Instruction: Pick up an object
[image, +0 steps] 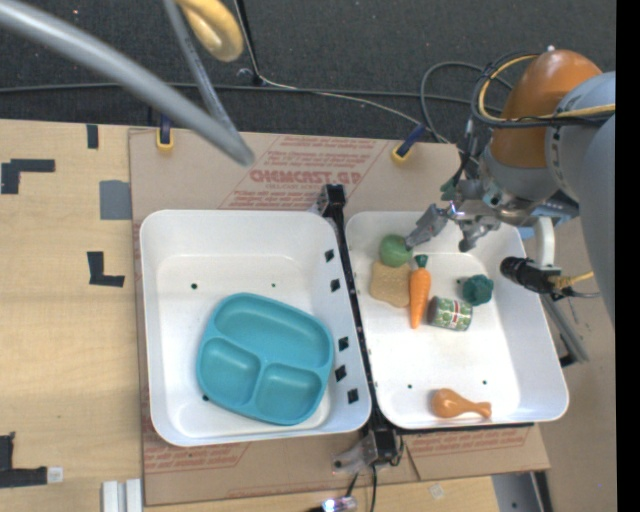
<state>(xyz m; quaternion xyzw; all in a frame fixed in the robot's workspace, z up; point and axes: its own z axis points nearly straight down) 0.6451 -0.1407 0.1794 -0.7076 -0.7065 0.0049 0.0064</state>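
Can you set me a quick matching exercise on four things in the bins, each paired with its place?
Things:
1. blue divided plate
2. carrot
3. drumstick
4. small can

Places:
A. near the front edge of the right bin
B. in the left bin
C. lying just right of the carrot
D. beside the tan bread slice

Pairs: 1-B, 2-D, 3-A, 4-C
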